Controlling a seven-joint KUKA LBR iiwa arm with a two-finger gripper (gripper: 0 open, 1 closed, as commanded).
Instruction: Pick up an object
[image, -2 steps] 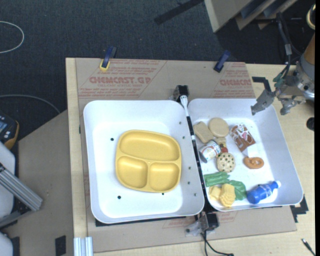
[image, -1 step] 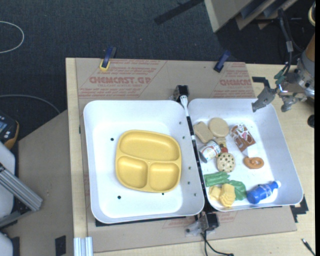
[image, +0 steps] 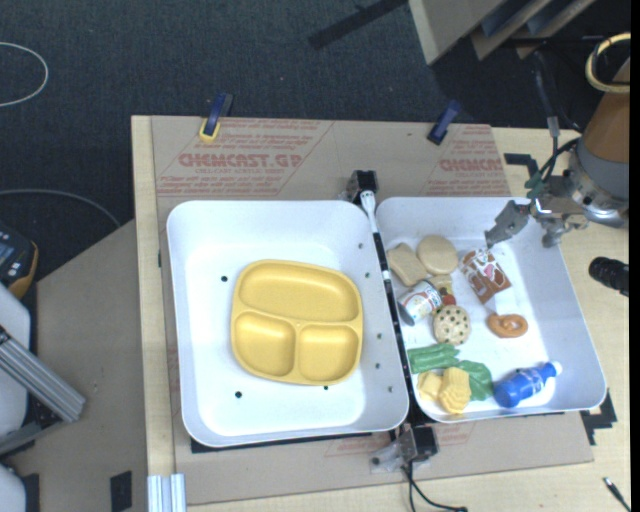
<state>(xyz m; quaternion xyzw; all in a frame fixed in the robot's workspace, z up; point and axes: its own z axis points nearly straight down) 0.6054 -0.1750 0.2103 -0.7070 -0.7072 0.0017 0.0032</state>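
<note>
The right white bin (image: 580, 330) holds several toy food items. Two tan bread-like pieces (image: 437, 254) lie at its back left. A brown and red packet (image: 483, 276) lies beside them. Further forward are a small can (image: 420, 300), a speckled cookie (image: 451, 322) and an orange pretzel (image: 509, 324). At the front lie a green piece (image: 447, 358), a yellow corn piece (image: 450, 389) and a blue bottle (image: 522, 383). My gripper (image: 528, 228) hangs open over the bin's back right, just above and right of the packet, with nothing between its fingers.
The left white bin (image: 200, 240) bears a yellow divided plate (image: 296, 322). Both bins rest on a cardboard sheet (image: 330, 150) clamped at its back edge. The grey arm (image: 605, 160) enters from the right.
</note>
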